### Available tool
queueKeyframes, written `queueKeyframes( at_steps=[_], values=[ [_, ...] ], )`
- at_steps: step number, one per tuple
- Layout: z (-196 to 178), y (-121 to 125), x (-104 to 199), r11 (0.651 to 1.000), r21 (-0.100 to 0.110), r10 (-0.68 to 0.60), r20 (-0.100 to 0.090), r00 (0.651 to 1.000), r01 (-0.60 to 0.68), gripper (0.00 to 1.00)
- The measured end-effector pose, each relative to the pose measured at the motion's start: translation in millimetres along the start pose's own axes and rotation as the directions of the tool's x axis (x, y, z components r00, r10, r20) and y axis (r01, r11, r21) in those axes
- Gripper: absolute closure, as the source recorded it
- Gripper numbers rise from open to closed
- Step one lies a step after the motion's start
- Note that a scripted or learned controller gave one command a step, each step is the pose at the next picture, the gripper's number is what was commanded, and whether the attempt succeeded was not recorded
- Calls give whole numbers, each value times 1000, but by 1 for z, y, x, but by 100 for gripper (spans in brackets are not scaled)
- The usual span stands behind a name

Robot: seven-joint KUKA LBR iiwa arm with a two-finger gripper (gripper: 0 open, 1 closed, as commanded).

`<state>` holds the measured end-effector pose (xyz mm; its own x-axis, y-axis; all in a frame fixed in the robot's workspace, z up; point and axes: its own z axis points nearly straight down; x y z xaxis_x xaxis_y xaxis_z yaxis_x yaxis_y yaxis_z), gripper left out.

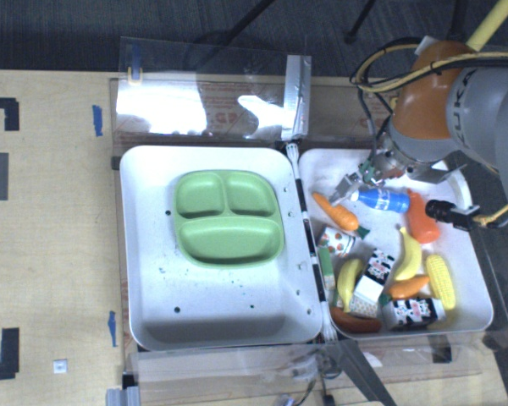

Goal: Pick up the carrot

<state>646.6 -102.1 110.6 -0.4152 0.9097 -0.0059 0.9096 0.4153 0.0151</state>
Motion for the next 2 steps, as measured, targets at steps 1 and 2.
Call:
queueKeyframes(
  at_steps=[1,2],
  values=[
    [-72,14,36,998,16,63,-4,998,-63,0],
    [8,-19,2,1000,17,15,-7,1000,-14,0]
  ],
)
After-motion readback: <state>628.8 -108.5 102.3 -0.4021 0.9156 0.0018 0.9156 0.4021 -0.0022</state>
